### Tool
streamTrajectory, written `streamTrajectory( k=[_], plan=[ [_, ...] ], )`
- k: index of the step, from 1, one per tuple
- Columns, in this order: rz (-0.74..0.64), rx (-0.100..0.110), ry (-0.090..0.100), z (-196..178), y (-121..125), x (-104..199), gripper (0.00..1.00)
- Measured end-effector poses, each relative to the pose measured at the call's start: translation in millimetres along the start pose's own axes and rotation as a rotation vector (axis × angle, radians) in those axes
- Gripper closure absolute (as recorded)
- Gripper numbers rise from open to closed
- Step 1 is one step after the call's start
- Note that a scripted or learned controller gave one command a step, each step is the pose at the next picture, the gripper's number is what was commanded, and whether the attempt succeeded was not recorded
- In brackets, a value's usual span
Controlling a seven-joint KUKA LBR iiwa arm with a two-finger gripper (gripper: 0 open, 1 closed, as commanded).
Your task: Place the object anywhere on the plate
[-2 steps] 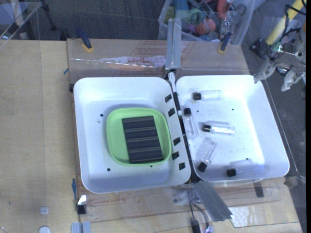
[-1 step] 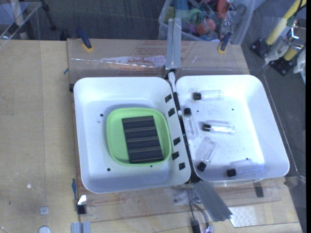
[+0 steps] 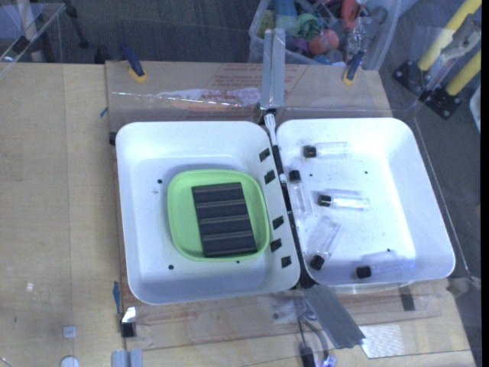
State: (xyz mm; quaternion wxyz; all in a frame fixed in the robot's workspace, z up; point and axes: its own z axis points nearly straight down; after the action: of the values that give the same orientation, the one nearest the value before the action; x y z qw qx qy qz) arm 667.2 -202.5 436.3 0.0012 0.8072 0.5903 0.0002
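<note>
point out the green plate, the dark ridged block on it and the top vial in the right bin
green plate (image 3: 177,222): camera view, bare left rim
dark ridged block (image 3: 224,220): camera view, middle ridge
top vial (image 3: 325,151): camera view, clear body

Legible text: none found anywhere in the camera view.
Plastic sheet (image 3: 229,94) behind the bins: faint reddish print, too blurred to read.
Green plate (image 3: 179,220): no lettering seen.
Black ridged block (image 3: 223,219) on the plate: no label seen.
Clear vials (image 3: 344,201) in the right bin: black caps, no markings that can be made out.
White bins (image 3: 137,205): plain walls, no signs or numbers.
Counter (image 3: 53,205): bare wood surface, no print.
</note>
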Motion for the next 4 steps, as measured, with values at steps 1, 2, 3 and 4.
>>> streamTrajectory(
  k=[1,2,3,4],
  plan=[
    [0.110,-0.001,0.000,1.4,3.6,-9.5,0.00],
    [0.202,0.001,-0.001,1.5,3.5,-9.4,0.00],
    [0.255,0.001,0.000,1.5,3.4,-9.5,0.00],
    [0.289,0.001,0.000,1.5,3.6,-9.7,0.00]
  ],
)
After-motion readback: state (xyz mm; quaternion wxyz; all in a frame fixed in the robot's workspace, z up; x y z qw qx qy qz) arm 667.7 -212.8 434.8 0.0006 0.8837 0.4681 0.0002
